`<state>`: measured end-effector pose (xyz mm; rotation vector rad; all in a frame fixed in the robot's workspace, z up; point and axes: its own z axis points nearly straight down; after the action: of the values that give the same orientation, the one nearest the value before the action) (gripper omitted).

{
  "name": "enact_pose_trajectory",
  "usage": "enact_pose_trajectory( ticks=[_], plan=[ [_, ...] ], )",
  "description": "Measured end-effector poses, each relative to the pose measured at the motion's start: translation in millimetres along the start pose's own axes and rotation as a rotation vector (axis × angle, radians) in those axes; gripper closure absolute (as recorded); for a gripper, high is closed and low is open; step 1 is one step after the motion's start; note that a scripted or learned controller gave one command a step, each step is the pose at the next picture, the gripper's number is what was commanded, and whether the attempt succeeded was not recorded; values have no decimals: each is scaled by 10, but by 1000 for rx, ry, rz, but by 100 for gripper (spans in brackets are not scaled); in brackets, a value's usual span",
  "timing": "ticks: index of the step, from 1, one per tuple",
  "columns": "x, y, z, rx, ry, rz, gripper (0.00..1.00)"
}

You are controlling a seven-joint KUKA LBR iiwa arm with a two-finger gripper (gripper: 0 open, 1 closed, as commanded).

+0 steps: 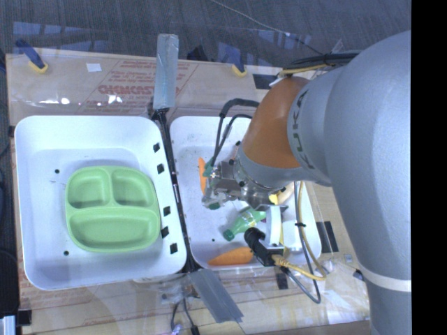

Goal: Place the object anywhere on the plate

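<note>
- Jaws: I cannot tell their state; gripper (218, 190) sits low in the right bin (187, 187).
- Green plate (112, 209) lies in the left bin (28, 187), open room around it.
- Right of the plate, arm (335, 138) hides much; orange piece (230, 257), green object (244, 223) partly visible.

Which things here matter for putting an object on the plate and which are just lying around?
For the job:
green plate in the left bin
gripper, low in the right bin
orange carrot-like piece
green bottle-like item

Lying about:
grey tape strip
yellow clips on the bench's far edge
</note>
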<state>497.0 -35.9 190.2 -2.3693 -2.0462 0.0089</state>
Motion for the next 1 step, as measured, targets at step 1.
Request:
enact_pose_trajectory(
  ticks=[1],
  plan=[
    [603,38,-32,-7,-3,-177,100]
  ],
)
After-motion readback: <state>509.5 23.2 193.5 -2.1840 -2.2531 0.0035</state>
